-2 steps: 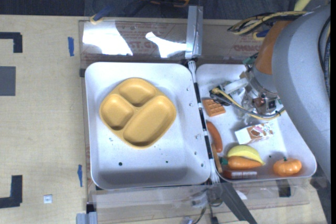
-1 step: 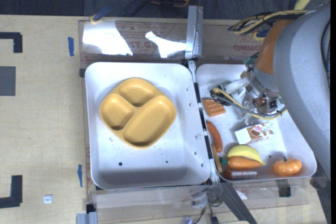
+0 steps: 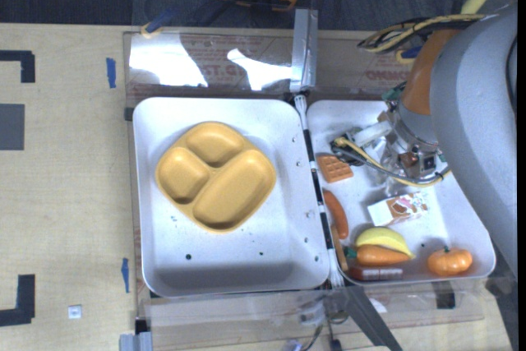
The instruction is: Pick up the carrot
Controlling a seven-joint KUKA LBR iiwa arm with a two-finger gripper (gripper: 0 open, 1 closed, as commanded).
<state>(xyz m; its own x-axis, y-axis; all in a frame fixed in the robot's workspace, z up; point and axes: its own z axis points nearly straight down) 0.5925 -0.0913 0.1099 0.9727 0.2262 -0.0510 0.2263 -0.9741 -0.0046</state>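
Two white bins are sitting side by side below me, and I am working over the right bin [image 3: 472,214]. My gripper [image 3: 408,163] is hanging near its far side, amid a tangle of cables and fittings, and I cannot tell whether it is apart or together. Nothing is showing between its tips, so I am not claiming a hold on anything.

I am taking the carrot [image 3: 381,255] to be the orange piece lying along the near wall of the right bin, apart from my gripper. A yellow banana [image 3: 383,238] is resting on top of it, touching it. A small pumpkin [image 3: 449,260] is sitting just beside its right end, a sausage [image 3: 335,212] is lying against the divider to its left, and a white card [image 3: 397,209] is lying between me and it.

I am judging the crowding to be the main hazard: coming down there, I risk closing on the banana instead, or nudging the carrot tight against the wall. The left bin [image 3: 156,259] is holding a yellow divided plate [image 3: 215,174], well clear of this.
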